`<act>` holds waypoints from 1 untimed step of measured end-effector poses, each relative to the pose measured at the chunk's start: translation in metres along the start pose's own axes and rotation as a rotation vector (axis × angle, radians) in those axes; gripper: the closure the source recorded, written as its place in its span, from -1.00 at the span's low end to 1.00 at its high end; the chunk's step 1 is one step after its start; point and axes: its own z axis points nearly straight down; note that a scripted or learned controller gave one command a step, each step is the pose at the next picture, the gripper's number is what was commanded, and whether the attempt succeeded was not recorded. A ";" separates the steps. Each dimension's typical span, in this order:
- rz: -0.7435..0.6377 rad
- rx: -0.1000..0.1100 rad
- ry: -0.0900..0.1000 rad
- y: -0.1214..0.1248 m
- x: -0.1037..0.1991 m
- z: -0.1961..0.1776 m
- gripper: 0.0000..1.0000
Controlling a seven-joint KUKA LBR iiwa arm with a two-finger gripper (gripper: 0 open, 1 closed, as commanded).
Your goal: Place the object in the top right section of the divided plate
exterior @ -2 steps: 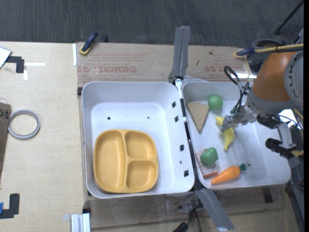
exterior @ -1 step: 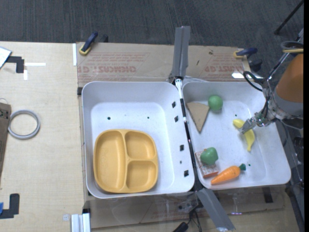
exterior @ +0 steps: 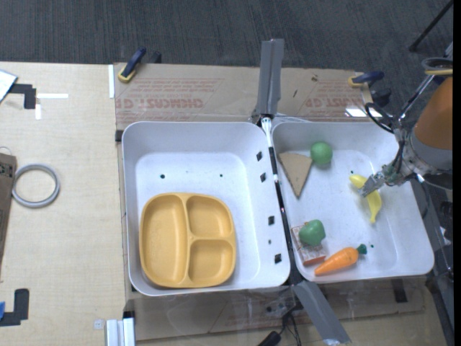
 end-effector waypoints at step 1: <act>-0.401 0.002 0.004 -0.013 0.007 0.010 1.00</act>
